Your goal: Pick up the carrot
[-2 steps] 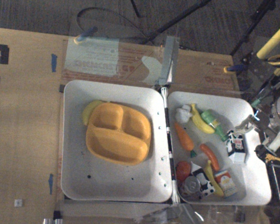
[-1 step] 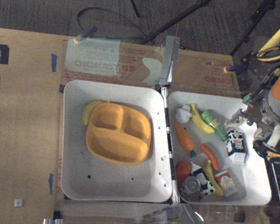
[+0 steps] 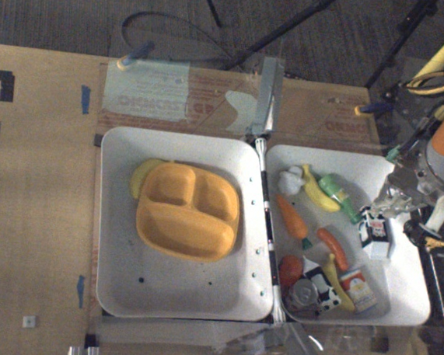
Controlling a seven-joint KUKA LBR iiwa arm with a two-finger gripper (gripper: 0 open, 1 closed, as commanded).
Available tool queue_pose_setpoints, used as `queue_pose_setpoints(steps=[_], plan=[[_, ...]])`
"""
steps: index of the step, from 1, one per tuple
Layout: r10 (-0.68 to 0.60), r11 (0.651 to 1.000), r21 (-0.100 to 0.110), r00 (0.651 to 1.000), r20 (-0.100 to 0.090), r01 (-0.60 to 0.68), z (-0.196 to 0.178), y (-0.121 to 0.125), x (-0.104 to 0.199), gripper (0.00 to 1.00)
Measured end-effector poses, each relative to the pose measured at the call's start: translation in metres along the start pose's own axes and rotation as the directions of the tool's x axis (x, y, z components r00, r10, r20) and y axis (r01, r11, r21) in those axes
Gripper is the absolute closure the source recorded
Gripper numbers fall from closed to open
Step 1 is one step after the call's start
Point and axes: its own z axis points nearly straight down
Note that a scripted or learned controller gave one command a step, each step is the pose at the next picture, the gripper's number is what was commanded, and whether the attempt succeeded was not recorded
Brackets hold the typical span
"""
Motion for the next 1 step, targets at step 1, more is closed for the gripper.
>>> queue_pose_setpoints(steps=[1], plan=[[-0.101, 0.995, -0.004, 0.995, -0.005, 0.101, -0.1675, 0.0005, 0.0756, 1.0]])
